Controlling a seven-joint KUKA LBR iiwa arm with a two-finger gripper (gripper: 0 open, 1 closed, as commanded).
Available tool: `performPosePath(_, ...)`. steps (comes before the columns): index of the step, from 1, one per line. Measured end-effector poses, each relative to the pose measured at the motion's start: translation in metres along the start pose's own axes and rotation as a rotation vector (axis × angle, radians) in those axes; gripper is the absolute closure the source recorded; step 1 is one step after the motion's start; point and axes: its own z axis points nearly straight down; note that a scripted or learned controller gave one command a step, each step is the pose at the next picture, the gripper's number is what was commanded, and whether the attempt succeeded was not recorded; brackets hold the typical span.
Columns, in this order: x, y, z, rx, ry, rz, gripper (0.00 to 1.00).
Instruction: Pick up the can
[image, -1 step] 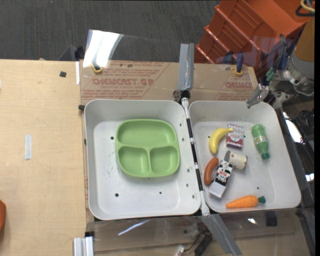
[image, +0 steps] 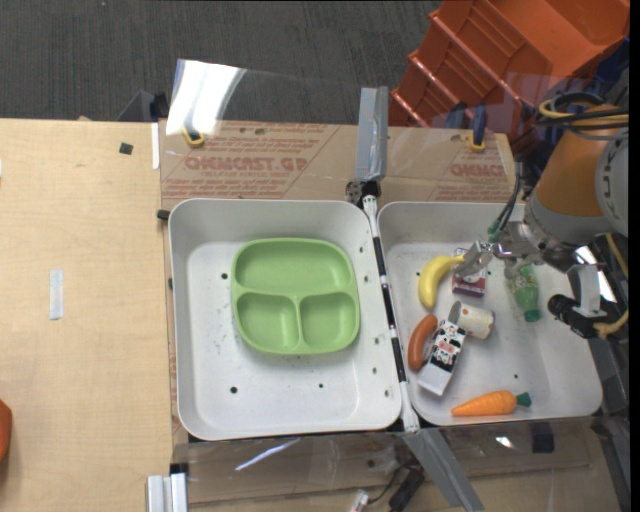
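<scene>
Listing by size, largest first. Left bin (image: 190, 330): holds green plate (image: 296, 295), three compartments, nothing on it. Right bin (image: 570, 390), frame right: banana (image: 433, 277), carrot (image: 487, 403), milk carton (image: 441, 357), sausage (image: 421, 342), green bottle (image: 525, 290), cup (image: 474, 319). Can (image: 469, 283): small, purple label, right bin's upper middle, just beside banana. Judged light, rigid, smooth, likely slippery; take across the sides. Gripper (image: 480, 258): above can, fingers look narrow, nothing seen between them.
</scene>
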Motion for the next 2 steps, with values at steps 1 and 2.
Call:
performPosePath(1,0.041,-0.033,0.008,0.006,-0.006,-0.008,0.0)
performPosePath(2,0.076,-0.02,0.008,0.006,-0.006,-0.006,0.0)
